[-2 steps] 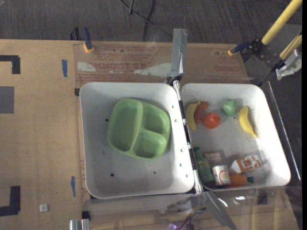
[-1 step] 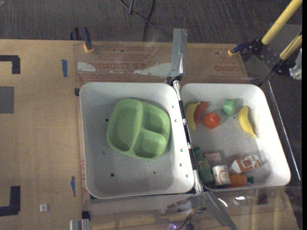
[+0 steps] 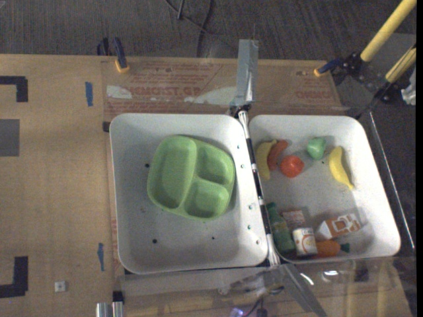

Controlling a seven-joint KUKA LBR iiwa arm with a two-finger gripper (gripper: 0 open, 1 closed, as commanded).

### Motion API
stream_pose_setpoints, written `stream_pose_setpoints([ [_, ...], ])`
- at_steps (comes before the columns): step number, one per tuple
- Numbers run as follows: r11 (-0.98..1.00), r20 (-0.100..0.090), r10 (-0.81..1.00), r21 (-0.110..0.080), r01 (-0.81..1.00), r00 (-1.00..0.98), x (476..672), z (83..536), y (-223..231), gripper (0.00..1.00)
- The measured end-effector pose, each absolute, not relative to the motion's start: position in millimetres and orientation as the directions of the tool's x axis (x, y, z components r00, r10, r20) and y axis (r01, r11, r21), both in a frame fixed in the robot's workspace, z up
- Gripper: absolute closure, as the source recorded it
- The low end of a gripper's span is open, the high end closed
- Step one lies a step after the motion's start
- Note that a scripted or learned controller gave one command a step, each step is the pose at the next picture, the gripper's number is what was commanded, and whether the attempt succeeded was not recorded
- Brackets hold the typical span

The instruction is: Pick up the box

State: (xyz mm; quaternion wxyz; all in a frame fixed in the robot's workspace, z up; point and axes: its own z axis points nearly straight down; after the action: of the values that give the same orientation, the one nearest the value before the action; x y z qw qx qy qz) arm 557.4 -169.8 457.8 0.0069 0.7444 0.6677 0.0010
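Pale wooden bench (image 3: 53, 177) under a sheet of brown cardboard (image 3: 172, 88) carries the two shallow white bins, with dark carpet beyond. Whether the claw is open or closed cannot be told. A small white box with an orange-red front (image 3: 304, 240) lies near the front wall of the right bin (image 3: 373, 197), just beside a dark green long toy (image 3: 281, 231) on its left and an orange toy (image 3: 328, 247) on its right. A white and orange carton (image 3: 342, 226) lies tilted close by. Farther back sit a red tomato-like ball (image 3: 291, 166), two yellow bananas (image 3: 339, 166) and a small green piece (image 3: 316, 148). The left bin (image 3: 129, 223) holds a light green sectioned plastic plate (image 3: 192, 177)
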Motion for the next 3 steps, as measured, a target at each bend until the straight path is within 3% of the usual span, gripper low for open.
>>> stream_pose_setpoints([
  [1, -0.108, -0.007, 0.994, 0.011, 0.994, 0.108, 557.5, 457.6, -169.6, 0.0],
  [2, -0.105, -0.011, 0.994, 0.017, 0.994, 0.105, 558.9, 468.9, -168.7, 1.0],
  [3, -0.104, -0.01, 0.995, 0.016, 0.994, 0.104, 559.1, 468.7, -168.1, 0.0],
])
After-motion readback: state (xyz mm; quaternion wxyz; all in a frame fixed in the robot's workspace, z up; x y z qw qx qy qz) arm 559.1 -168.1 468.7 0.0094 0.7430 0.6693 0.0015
